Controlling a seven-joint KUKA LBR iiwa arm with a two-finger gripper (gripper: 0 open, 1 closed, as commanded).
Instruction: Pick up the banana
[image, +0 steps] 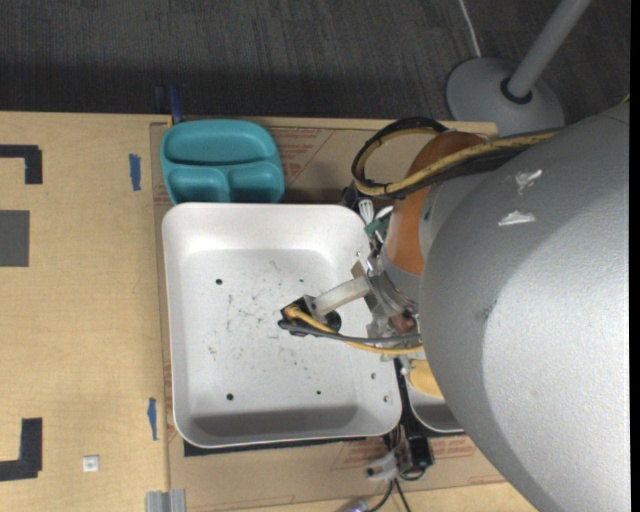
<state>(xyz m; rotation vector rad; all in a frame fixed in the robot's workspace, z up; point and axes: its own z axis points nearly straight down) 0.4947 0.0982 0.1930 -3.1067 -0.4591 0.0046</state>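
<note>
Banana (424, 378) is hard to make out: a yellow-orange sliver shows just below the gripper (384, 308) in the view, tucked under the arm (530, 330). It lies in the right bin (440, 420), and most of its shape is hidden, so I cannot be sure it is the fruit. The gripper itself is largely covered by the wrist and the orange band (405, 225), and whether it is spread or closed cannot be told. Nothing can be seen held in it. It sits over the seam between the two bins, at the near-right edge of the left bin (190, 300).

Of the right bin, only a narrow strip of its near rim shows beneath the gripper; the arm's grey bulk cuts off the rest.

To the view's left of the gripper, the left bin's floor lies open and bare apart from dark specks and scuffs, with raised rounded walls all round. Beyond that bin's far wall, up and left of the gripper, a teal divided tray (222, 162) sits touching or just beside the rim. Farther left lies flat brown board (80, 300) with blue tape marks.
</note>
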